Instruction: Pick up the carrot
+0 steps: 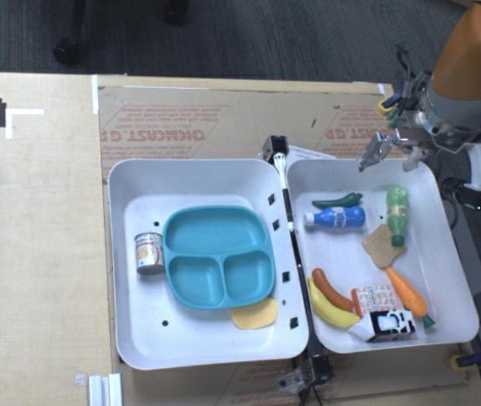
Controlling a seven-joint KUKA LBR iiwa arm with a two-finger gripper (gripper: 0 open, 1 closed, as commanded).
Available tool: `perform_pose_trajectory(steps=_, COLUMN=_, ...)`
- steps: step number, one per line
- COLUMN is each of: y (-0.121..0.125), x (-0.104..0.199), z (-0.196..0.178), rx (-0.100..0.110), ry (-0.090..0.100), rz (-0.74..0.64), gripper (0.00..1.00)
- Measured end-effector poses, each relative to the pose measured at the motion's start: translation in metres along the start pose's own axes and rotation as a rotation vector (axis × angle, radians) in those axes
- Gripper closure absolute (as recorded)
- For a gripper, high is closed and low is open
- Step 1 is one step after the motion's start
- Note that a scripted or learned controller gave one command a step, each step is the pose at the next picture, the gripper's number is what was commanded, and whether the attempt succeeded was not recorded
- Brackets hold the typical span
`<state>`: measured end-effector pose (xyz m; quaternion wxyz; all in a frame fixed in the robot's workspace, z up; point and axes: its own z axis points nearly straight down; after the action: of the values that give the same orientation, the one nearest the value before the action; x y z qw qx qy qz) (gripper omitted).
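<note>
The carrot [407, 291], orange with a green stub at its lower end, lies slanted near the right wall of the right bin [451, 252], just below a slice of bread [382, 246]. My gripper [390, 158] hovers over the bin's back right corner, well behind the carrot. It is open, and its fingers [368, 156] have nothing between them.
The right bin also holds a green bottle [396, 214], a blue-and-white bottle [335, 218], a green pepper [338, 200], a sausage [330, 288], a banana [331, 309], and two small cartons [381, 311] close to the carrot. In the left bin are a teal divided plate [219, 256], a can [148, 252] and a yellow disc [254, 314].
</note>
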<state>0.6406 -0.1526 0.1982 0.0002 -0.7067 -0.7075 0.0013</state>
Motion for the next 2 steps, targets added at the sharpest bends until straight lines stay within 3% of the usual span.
perform_pose_trajectory(steps=1, y=-0.079, x=-0.006, z=0.027, rx=0.0, ry=0.0, rz=0.029, gripper=0.0)
perform_pose_trajectory(steps=2, y=-0.148, x=-0.018, z=0.098, rx=0.0, ry=0.002, rz=-0.095, gripper=0.0)
